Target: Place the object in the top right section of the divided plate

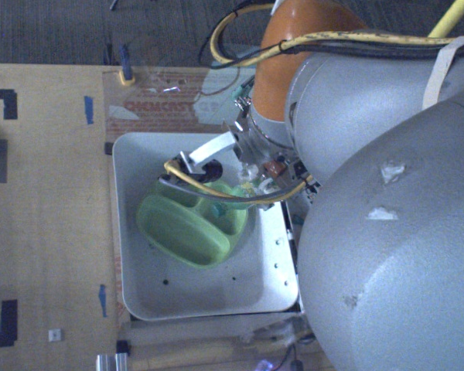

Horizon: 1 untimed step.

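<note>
The gripper (246, 182) hung at the far right part of the single green plate (182, 232), low over its dividers. Whether it was spread or closed could not be told, as the wrist covered it. Nothing could be made out in its grasp. The plate lay tilted in the middle of the one white bin (209, 291), with the wrist hiding its far right section. Two small dark dots marked the bin floor nearer the camera. The one grey arm (379, 222), with its orange band (294, 45), blocked the whole right side of the scene. Beyond the bin, a clear sheet (155, 105) bore red lettering too blurred to read. On the wooden bench (46, 230) to the left were two blue tape strips (89, 110) and two black corner marks (4, 103).
</note>
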{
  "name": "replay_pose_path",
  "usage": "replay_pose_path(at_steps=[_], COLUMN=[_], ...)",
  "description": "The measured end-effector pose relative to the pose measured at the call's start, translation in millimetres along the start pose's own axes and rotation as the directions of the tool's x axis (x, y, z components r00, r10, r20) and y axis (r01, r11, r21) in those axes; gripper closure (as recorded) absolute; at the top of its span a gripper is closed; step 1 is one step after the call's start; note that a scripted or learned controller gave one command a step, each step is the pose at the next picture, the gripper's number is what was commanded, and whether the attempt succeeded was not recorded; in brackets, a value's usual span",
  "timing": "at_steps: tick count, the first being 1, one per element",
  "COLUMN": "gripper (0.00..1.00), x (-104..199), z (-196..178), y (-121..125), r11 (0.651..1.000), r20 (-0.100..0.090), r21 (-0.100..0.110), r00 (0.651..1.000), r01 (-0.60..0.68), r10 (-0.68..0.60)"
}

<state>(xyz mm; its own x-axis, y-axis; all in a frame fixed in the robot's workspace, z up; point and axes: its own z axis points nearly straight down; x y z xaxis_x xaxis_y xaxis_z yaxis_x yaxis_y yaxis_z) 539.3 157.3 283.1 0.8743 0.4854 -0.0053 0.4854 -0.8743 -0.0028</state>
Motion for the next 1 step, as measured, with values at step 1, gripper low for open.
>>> replay_pose_path(at_steps=[1], gripper=[1.0], x=[0.5], z=[38.3], y=[-68.5], r11=[0.982], r20=[0.001], r21=[-0.001], r00=[0.982], r01=[0.188], r10=[-0.188])
